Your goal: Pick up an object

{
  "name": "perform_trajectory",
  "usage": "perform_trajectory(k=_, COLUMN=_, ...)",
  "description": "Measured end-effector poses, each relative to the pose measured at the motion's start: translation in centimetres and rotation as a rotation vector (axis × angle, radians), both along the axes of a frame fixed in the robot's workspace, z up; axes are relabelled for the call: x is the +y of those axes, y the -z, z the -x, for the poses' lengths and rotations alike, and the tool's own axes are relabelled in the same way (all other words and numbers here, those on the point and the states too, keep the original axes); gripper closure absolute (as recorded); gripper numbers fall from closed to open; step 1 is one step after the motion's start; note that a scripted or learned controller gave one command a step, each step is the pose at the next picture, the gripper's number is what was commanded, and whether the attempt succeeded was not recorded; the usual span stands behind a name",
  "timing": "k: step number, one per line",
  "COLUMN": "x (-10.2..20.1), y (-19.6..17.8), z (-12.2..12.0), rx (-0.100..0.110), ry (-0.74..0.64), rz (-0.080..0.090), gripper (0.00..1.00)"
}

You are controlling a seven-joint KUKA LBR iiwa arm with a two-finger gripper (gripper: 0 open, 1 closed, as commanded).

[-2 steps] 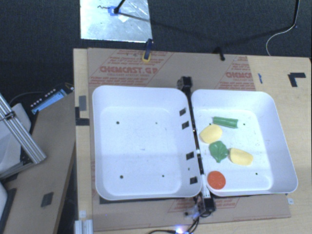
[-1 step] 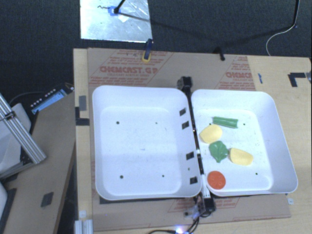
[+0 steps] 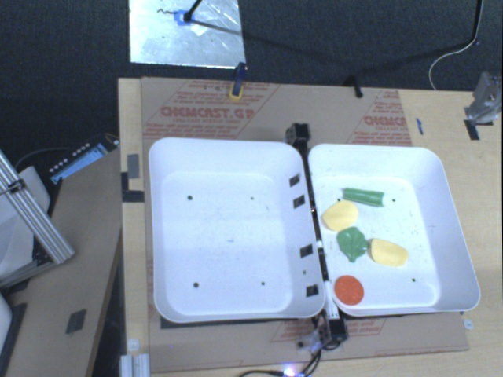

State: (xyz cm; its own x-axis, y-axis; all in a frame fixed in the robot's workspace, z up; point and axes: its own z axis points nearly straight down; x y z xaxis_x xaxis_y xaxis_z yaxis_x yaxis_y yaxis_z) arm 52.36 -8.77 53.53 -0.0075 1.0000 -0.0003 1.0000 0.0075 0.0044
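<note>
Several small objects lie in the right bin. A green elongated piece lies toward the back. In front of it sits a yellow rounded piece, touching a green leafy piece. Another yellow piece lies just right of the leafy one. A red-orange disc rests near the bin's front left corner, apart from the others.
The left bin stands beside the right one, joined by a black-clipped divider. Both sit on a cardboard sheet on the bench. A grey metal part shows at the right edge, and a shiny foil sheet lies beyond the bench.
</note>
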Motion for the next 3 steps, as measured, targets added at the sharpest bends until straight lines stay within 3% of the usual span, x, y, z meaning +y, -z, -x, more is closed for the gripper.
perform_trajectory(k=1, x=1.5, y=0.0, z=3.1, rx=0.001, ry=0.002, rz=-0.001, gripper=1.00)
perform_trajectory(k=3, x=9.7, y=0.0, z=3.7, rx=0.001, ry=-0.001, rz=-0.002, gripper=1.00)
